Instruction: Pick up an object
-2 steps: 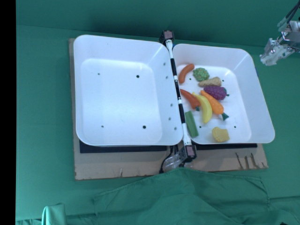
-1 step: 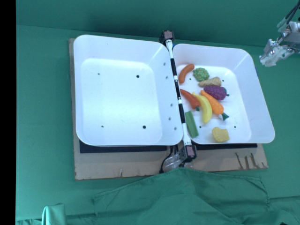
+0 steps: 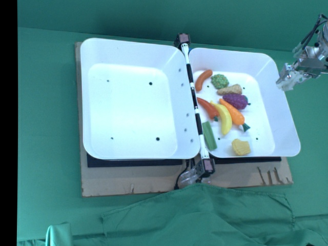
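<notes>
The right bin point(image 3: 277, 137) holds several toy foods: an orange sausage point(image 3: 203, 79), a green broccoli piece point(image 3: 220, 81), a tan piece point(image 3: 230, 90), a purple grape bunch point(image 3: 236, 101), a red chili point(image 3: 206, 107), a yellow banana point(image 3: 224, 119), an orange carrot point(image 3: 233, 112), a green cucumber point(image 3: 209, 136) and a yellow piece point(image 3: 241, 147). My gripper point(image 3: 286, 82) hangs at the right, above the right bin's outer rim, well away from the toys. Nothing shows between its fingers.
The left bin point(image 3: 97, 137) lies beside the right one, parted by a black-and-white divider bar point(image 3: 192, 94). Both rest on a cardboard sheet point(image 3: 128, 188) over green cloth. A fold of green fabric point(image 3: 205, 214) lies along the front edge.
</notes>
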